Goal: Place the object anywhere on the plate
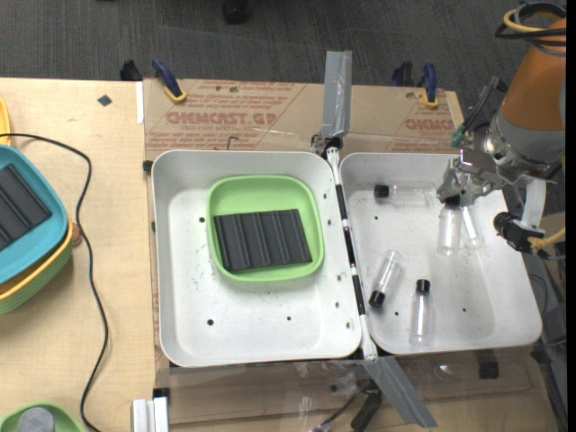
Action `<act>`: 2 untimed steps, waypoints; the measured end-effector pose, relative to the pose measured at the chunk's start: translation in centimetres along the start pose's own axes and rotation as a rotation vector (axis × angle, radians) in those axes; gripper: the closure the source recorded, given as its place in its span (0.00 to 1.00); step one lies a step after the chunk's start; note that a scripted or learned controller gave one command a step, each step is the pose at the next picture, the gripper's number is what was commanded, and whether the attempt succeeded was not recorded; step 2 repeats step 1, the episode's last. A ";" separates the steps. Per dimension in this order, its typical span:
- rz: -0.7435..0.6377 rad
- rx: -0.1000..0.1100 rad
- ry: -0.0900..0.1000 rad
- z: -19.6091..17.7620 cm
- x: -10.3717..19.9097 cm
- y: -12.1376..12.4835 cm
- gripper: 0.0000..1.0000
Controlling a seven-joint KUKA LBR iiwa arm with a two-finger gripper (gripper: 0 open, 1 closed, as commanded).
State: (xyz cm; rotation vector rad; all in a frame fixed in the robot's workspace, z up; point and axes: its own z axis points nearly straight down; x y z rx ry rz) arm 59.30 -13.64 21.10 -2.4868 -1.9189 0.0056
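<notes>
Wooden bench (72, 349) carries two shallow white bins side by side, with brown cardboard (270, 111) behind them and dark carpet (270, 16) beyond the far edge.

Near the bench's front left corner sits part of a green item (36, 418). A black cable (90, 268) runs from there up the left side of the bench.

Left bin (180, 331): a green plate (265, 228) sits toward the far edge, roughly centred between the side walls. A black ribbed insert (263, 239) lies flat on it.

Right bin (504, 322): several clear vials with black caps lie on the floor. One vial (418, 310) lies near the front edge, cap pointing away from it. A second vial (383, 278) lies tilted close to the left wall. A third vial (400, 190) lies crosswise near the far edge. A fourth vial (447, 228) hangs below the gripper, toward the right side of the bin and well apart from the plate.

Gripper (453, 196) is over the far right part of the right bin, and its fingers appear closed narrowly on the top of the fourth vial. Grey arm (531, 106) with its orange band enters from the right.

At the bench's left edge, stacked blue and green trays (31, 232) hold another black insert.
</notes>
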 end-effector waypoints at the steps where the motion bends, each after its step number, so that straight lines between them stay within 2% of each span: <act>1: 0.000 -0.001 0.000 0.0 0.0 0.0 0.00; 2: 0.000 -0.001 0.000 0.0 0.0 0.0 0.00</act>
